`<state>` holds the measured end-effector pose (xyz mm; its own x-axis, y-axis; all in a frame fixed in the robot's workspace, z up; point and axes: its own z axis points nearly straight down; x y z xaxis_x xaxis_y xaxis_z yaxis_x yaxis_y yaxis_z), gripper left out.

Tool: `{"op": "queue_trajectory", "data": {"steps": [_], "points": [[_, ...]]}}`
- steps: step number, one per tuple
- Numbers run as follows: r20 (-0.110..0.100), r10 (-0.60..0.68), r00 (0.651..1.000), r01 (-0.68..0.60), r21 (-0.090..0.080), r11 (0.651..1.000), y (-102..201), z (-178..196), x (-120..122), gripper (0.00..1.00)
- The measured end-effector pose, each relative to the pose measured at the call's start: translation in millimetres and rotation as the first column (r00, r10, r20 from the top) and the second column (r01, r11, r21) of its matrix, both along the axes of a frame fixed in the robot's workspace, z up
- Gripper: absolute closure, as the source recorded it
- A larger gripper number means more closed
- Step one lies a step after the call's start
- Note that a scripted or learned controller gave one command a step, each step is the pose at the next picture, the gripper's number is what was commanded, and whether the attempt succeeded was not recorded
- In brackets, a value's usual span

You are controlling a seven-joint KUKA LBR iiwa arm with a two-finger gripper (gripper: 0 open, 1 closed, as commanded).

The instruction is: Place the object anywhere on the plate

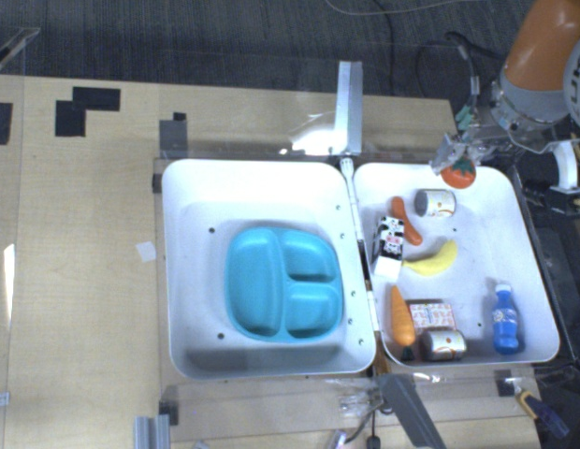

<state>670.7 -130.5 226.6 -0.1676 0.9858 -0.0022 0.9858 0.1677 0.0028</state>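
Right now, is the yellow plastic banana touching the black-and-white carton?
Apart. The camera view shows white bin floor between the yellow plastic banana and the black-and-white carton.

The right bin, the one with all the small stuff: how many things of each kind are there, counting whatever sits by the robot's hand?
Cans: 2
Carrot-like orange pieces: 2
Banana: 1
Blue bottle: 1
Black-and-white carton: 1
Small printed box: 1
Round orange-red thing, right under the hand: 1
Total: 9

Blue sectioned plastic plate (281,283) lies in left white bin (192,251); yellow banana (434,259) and blue bottle (503,320) lie in right white bin (529,251).
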Motion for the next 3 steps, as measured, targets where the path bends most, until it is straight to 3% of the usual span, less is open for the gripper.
{"op": "queue_trajectory", "data": {"steps": [1, 2, 3], "points": [[-0.002, 0.077, 0.997, -0.077, 0.002, 0.997, 96, -44, -1, 1.0], [-0.002, 0.105, 0.994, -0.105, 0.002, 0.994, 186, -44, -25, 1.0], [-0.002, 0.0, 1.0, 0.0, 0.001, 1.0, 155, -23, -26, 1.0]]}}
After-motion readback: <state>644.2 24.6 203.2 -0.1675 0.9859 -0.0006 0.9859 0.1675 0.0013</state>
